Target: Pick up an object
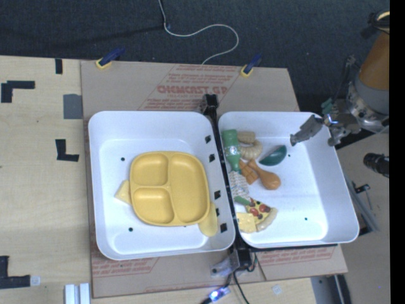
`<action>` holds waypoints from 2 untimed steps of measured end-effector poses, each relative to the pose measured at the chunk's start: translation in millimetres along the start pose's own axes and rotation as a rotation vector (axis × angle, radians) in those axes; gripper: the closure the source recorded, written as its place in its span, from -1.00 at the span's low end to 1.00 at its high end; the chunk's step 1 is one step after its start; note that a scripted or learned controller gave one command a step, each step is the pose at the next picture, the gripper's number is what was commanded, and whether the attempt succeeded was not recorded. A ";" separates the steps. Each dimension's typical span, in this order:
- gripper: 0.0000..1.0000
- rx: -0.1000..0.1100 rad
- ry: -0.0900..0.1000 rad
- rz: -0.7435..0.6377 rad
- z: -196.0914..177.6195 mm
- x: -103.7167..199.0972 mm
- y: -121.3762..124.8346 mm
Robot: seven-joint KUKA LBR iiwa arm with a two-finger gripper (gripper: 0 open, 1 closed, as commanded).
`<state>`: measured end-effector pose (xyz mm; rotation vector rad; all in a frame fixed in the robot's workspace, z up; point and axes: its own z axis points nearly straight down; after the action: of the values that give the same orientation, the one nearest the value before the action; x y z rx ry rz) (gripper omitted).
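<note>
My jaws (308, 132) hang over the right bin's (329, 189) far rim; I cannot tell their spread. I'd aim for the drumstick (261, 174), lying clear of the pizza slice (256, 214).

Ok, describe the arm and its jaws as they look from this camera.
The arm is grey with an orange band above the wrist. Below the band sits a pale metallic wrist section with dark fittings. The gripper ends in slim grey jaws. A thin dark rod or cable runs along the arm's left side.

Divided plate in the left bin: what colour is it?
Yellow. The three-compartment plastic plate shows plainly in the camera view, resting in the left white bin.
</note>
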<state>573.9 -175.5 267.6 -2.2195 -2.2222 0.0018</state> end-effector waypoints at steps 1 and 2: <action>-1.00 0.006 0.001 0.001 61.6 -5.4 -5.3; -1.00 0.007 0.001 0.001 120.3 -13.7 -9.0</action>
<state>564.7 -189.2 147.2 -2.2166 -2.2177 0.0082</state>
